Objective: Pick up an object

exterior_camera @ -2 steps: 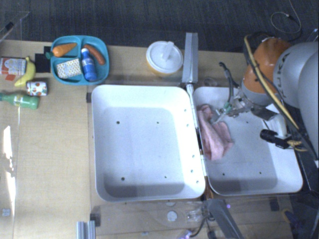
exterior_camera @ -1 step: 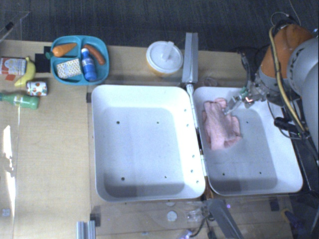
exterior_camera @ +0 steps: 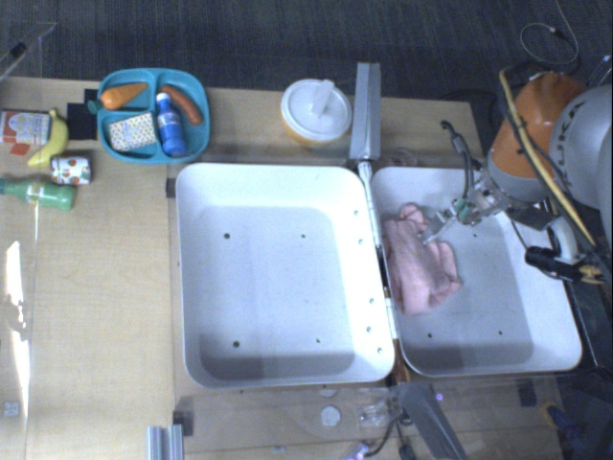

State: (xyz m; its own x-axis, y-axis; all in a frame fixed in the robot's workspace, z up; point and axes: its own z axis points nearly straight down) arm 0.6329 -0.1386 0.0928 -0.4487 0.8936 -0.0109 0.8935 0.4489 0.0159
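A crumpled pink cloth [exterior_camera: 419, 264] lies in the right white bin [exterior_camera: 498, 338], against its left wall. My gripper [exterior_camera: 448, 220] hangs over the bin's upper middle, its tip at the cloth's upper right edge. Whether it touches the cloth I cannot tell. The grey arm with its orange band [exterior_camera: 529, 127] reaches in from the upper right.
The left white bin [exterior_camera: 273, 353] sits beside the right one, with a metal bar [exterior_camera: 364, 113] behind the gap between them. Behind the bins stand a white lidded cup [exterior_camera: 316, 110] and a blue divided plate [exterior_camera: 196, 94] of toy food. A banana [exterior_camera: 53, 140], a can [exterior_camera: 71, 170] and a green bottle [exterior_camera: 38, 194] lie far left.
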